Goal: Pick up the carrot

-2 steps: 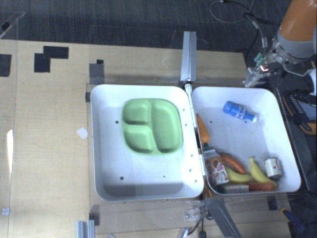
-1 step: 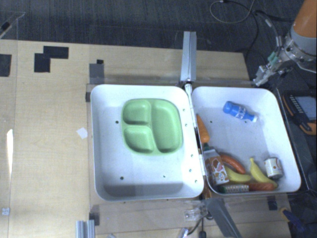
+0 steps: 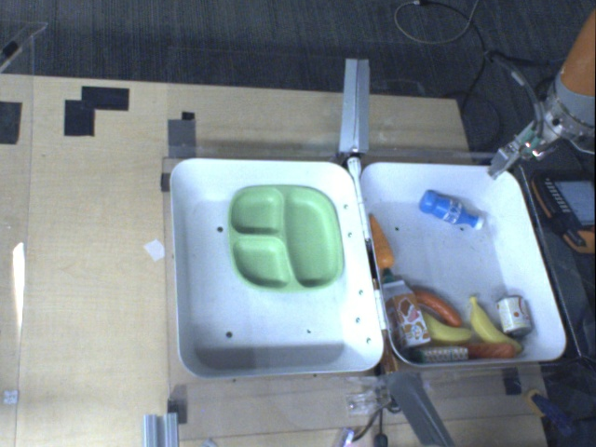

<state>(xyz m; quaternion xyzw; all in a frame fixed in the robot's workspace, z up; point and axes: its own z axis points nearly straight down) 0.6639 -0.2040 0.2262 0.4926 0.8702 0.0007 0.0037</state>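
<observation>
The carrot is a slim orange piece lying lengthwise against the left wall of the right bin, about halfway down. My gripper hangs over the far right corner of that bin, well to the right of and beyond the carrot, with nothing seen in it. The grey arm with its orange band comes in from the upper right.
A blue bottle lies between the gripper and the carrot. At the bin's near end are a snack box, an orange-red vegetable, bananas and a small can. The left bin holds a green divided plate.
</observation>
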